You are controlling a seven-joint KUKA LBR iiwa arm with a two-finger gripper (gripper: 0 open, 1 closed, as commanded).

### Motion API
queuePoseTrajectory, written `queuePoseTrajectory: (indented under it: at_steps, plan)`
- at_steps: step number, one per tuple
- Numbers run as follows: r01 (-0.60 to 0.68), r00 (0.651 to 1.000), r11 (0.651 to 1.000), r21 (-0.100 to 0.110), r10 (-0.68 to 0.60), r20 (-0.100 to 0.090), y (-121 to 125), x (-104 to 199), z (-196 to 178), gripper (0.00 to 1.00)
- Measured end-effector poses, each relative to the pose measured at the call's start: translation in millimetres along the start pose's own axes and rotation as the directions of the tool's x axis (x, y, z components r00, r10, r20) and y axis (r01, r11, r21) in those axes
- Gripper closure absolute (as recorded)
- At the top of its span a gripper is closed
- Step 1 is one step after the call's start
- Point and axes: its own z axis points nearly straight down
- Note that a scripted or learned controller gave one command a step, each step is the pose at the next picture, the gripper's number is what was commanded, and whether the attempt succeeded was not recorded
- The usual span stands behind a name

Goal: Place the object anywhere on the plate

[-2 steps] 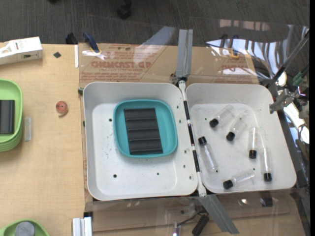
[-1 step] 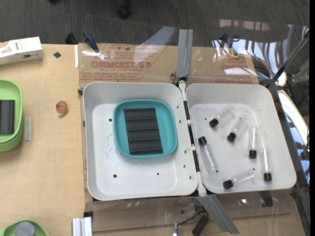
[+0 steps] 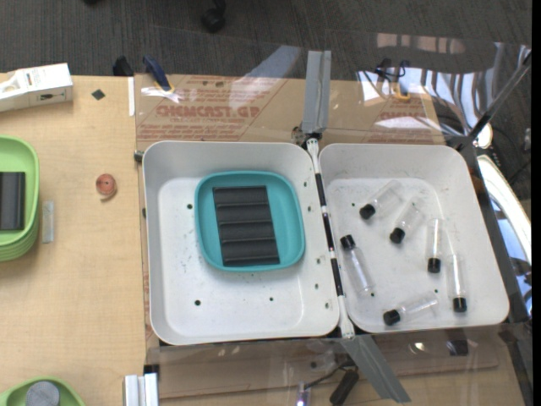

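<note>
Nearest the lens, one clear vial (image 3: 411, 309) with a black cap lies by the right bin's (image 3: 486, 227) front wall — five more are scattered behind it. Left bin (image 3: 169, 252) holds the teal plate (image 3: 290, 227), bearing a dark ribbed block (image 3: 245, 224).

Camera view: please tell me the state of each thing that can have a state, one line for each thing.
Teal plate: lies flat in the left bin, holding a black ribbed block.
Black ribbed block: rests on the plate.
Clear vials with black caps: six, capped, lying on their sides, scattered in the right bin.
Left bin: holds the plate.
Right bin: holds the vials.
</note>
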Motion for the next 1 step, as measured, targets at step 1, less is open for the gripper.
queuePoseTrajectory:
  at_steps: [1]
  plan:
    - [-0.143, 0.99, 0.99, 0.003, 0.143, 0.001, -16.5, -8.9, 0.6, 0.0]
